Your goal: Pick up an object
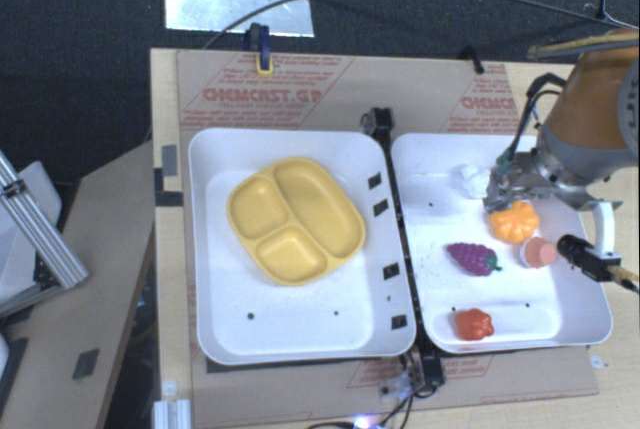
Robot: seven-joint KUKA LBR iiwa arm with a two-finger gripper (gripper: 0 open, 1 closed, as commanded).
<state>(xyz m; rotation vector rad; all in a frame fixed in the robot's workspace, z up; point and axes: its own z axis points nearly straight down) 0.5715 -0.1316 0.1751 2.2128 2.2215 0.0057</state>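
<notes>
Gripper (503, 196) w/ jaw state I can't tell, low at far edge of orange pumpkin (514, 222) in right bin (440, 157); off-centre grab could slip, nudging pink egg (538, 253)

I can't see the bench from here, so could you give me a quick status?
Gripper low in right bin, at orange pumpkin. Nothing seen lifted. Grapes, egg close by.

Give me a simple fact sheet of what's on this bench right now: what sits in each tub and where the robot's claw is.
left bin: yellow divided plate
right bin: orange pumpkin, purple grapes, red pepper, pink egg-like piece, small white item
gripper: low over the right bin, just above the pumpkin
held: nothing seen between the fingers
</notes>
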